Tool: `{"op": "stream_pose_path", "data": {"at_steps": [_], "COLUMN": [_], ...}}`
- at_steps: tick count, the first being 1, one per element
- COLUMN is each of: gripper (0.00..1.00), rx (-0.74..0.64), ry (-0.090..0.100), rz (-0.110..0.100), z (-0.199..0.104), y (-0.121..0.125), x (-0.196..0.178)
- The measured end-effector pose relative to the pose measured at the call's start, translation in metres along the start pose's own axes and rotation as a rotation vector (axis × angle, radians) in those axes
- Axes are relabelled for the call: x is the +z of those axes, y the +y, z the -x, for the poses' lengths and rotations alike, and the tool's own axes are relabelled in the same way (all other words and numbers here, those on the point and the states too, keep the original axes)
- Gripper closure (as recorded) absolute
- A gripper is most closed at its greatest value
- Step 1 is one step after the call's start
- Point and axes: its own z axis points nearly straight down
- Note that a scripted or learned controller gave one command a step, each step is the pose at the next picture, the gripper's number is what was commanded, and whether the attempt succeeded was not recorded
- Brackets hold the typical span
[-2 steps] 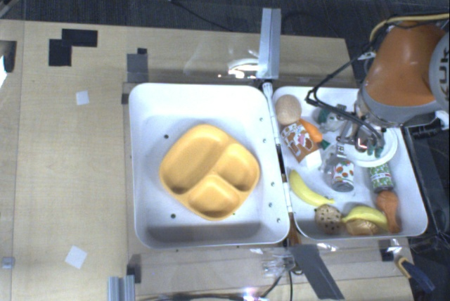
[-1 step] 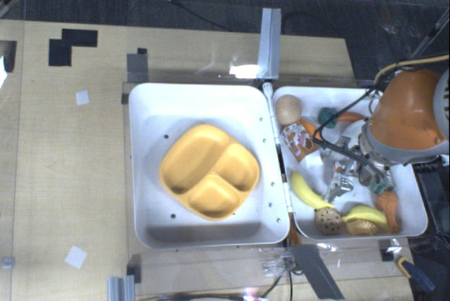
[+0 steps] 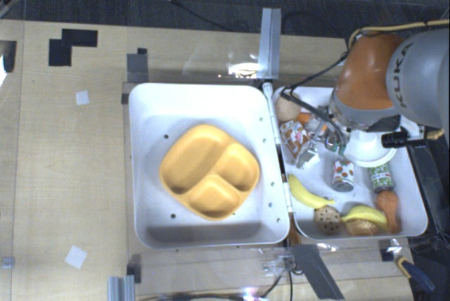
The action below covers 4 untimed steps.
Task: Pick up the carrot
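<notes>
The carrot (image 3: 388, 209) is a short orange piece lying near the front right corner of the right bin (image 3: 419, 222), just below a small green-labelled can (image 3: 380, 178). My gripper (image 3: 314, 143) hangs low over the back left part of that bin, above a red and white packet (image 3: 291, 138). It is well to the left of the carrot and apart from it. The wrist and the orange band (image 3: 365, 74) hide the back of the bin.
Around the carrot lie a yellow banana (image 3: 309, 193), a second small can (image 3: 342, 175), a brown spotted ball (image 3: 327, 219) and a yellow and brown piece (image 3: 363, 220). The left bin (image 3: 144, 152) holds a yellow divided plate (image 3: 209, 171).
</notes>
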Motion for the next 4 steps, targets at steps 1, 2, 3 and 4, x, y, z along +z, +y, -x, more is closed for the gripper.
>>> {"op": "stream_pose_path", "data": {"at_steps": [1,2,3,4], "gripper": [0.00,0.00,0.00,0.00], "rx": [0.094,0.447,0.573,0.447], "ry": [-0.002,0.002,0.007,0.002], "rz": [-0.001,-0.003,-0.007,-0.003], "z": [-0.072,0.013,0.026,-0.107], "y": [-0.041,-0.024,0.006,-0.052], "x": [-0.003,0.001,0.002,-0.003]}}
